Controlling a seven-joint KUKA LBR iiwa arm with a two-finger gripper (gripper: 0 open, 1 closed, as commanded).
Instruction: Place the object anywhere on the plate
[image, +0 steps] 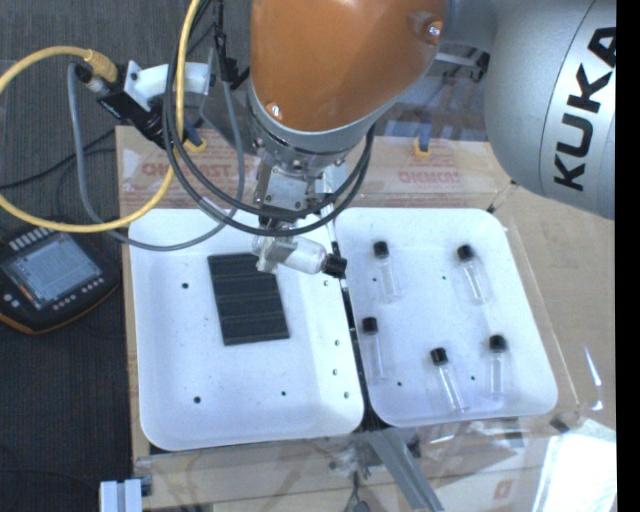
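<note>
The plate (248, 298) is a black ribbed rectangle lying flat in the left white bin (200, 400). My gripper (272, 252) hangs just past the plate's upper right corner, under the orange wrist band. A clear vial with a black cap (308, 260) sits crosswise between the fingers, cap pointing right toward the seam between the bins. The gripper is shut on the vial's left end. The vial is above the bin floor, beside the plate rather than over it.
Several more clear vials with black caps lie spread in the right bin (520, 300), for example one vial (385, 270). Yellow and grey cables (150, 200) loop over the left bin's far edge. A teach pendant (45, 275) rests left of the bins.
</note>
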